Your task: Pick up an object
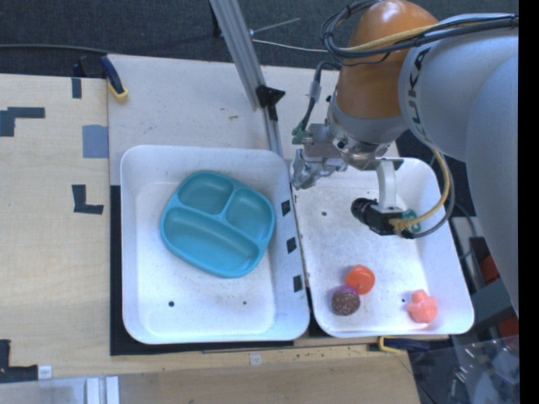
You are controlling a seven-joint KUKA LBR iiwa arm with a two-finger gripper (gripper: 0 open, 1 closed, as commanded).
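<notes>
Two shallow white bins are borne side by side on the bench. The left bin is mostly taken up by a teal plastic divided plate, smooth, rounded at its corners and three-sectioned, lying flat near the bin's middle. The right bin carries three small candidates for picking, all grouped along its near edge: an orange rounded piece, a dark speckled ball just beside it towards the near edge, and a pink lumpy piece close to the near right corner. The gripper is seen at the far left corner of the right bin, above the divide between the bins, so the small things lie well apart from it, towards the near edge and rightwards. Whether anything is clasped, or how wide it stands, cannot be told. None of the three has a marked long axis.
</notes>
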